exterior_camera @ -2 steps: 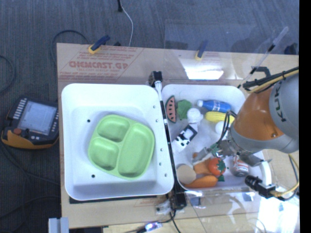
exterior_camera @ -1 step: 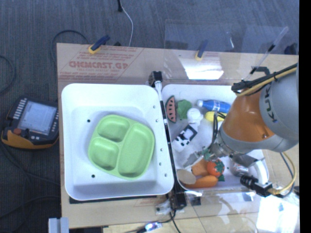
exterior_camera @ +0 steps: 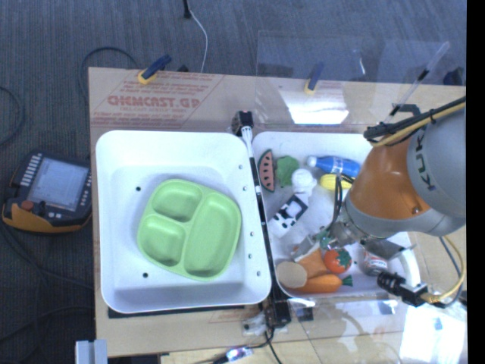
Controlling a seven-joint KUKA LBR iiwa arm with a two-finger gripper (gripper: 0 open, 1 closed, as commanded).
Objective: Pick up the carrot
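hovering low in the right bin [exterior_camera: 267, 275], the gripper [exterior_camera: 331, 241] sits just above a tomato [exterior_camera: 336, 260]; how wide it's open, can't tell from here. carrot [exterior_camera: 324, 283] lies at that bin's near edge, just below the tomato, touching a tan potato [exterior_camera: 291, 274]. left of this bin, the other bin [exterior_camera: 114, 203] holds a green tray [exterior_camera: 189, 228].

The carrot [exterior_camera: 321, 283] is orange, beside a red tomato [exterior_camera: 336, 260] with a green top. The divided plate [exterior_camera: 189, 227] is pale green in its white bin [exterior_camera: 121, 165]. A watermelon slice [exterior_camera: 266, 170] shows red flesh (dark seeds, green rind). One bottle [exterior_camera: 335, 164] is blue.
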